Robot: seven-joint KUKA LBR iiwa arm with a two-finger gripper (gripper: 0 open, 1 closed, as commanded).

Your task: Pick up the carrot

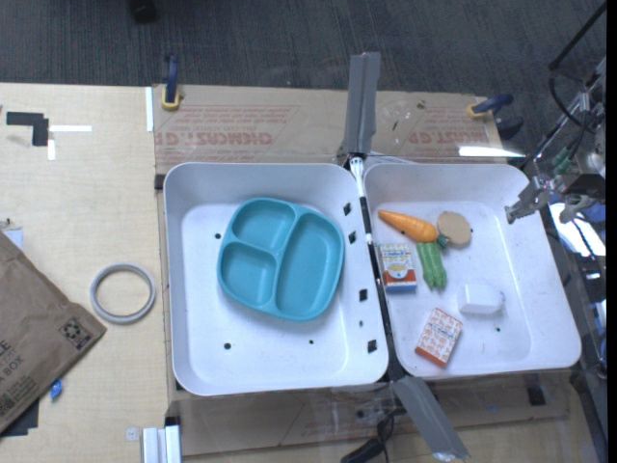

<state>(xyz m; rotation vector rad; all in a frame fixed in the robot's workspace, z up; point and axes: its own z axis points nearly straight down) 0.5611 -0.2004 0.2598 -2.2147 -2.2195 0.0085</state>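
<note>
The carrot (408,226), orange and tapered, lay in the right bin (540,287) near its far left corner, just beside a tan disc (454,229). Open floor remained along that bin's right side. The gripper (525,204) hung over the right rim; its grip I could not tell. The left bin (193,287) held a blue divided plate (281,258).

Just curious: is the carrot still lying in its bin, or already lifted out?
Still in. The carrot lies flat on the right bin's floor, beside a tan disc.

Bench (77,210) bears 2 bins (183,287).
</note>
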